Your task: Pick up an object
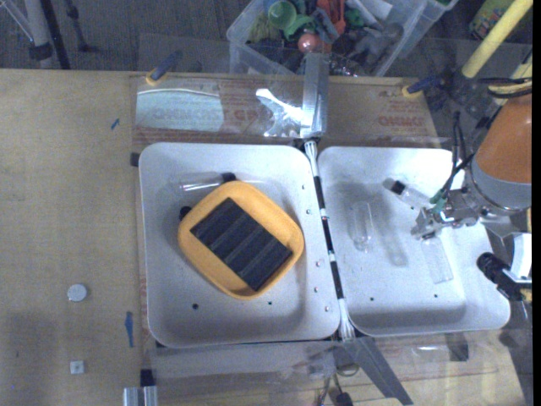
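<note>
A yellow pad with a black ribbed top (241, 238) lies tilted in the left bin (161, 311). Behind it rests a clear tube with a black cap (205, 180). In the right bin (406, 311) lie a small clear vial (362, 225), a clear bottle with a black cap (400, 190) and another clear piece (438, 263). My gripper (428, 227) hangs low over the right side of the right bin, between the capped bottle and the clear piece. Nothing is visibly held in it.
A clear storage box of colourful toys (338, 15) stands behind the bins. A metal bracket (314, 96) and plastic wrap (182, 108) lie on the cardboard strip at the back. A small round disc (77, 293) sits on the bench at left.
</note>
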Robot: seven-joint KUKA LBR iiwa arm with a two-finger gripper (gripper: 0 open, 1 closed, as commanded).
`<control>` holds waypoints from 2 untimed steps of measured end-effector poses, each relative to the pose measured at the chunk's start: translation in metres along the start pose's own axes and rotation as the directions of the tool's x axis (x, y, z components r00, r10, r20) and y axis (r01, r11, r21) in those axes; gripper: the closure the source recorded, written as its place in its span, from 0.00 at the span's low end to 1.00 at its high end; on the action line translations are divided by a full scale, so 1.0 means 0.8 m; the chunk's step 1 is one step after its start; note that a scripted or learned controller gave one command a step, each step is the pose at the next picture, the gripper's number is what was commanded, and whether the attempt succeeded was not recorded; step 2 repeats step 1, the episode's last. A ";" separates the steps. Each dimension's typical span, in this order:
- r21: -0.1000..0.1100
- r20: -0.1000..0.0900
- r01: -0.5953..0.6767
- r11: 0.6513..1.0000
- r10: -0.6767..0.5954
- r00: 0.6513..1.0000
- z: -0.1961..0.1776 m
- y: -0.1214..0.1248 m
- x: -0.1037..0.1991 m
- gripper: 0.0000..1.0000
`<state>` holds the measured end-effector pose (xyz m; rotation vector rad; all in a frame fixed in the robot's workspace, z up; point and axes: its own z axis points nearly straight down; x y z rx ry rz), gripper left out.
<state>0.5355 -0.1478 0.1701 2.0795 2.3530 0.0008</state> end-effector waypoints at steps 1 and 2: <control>0.001 0.000 -0.112 0.994 0.112 0.994 -0.044 0.071 0.059 1.00; 0.001 0.000 -0.112 0.994 0.112 0.994 -0.044 0.071 0.059 1.00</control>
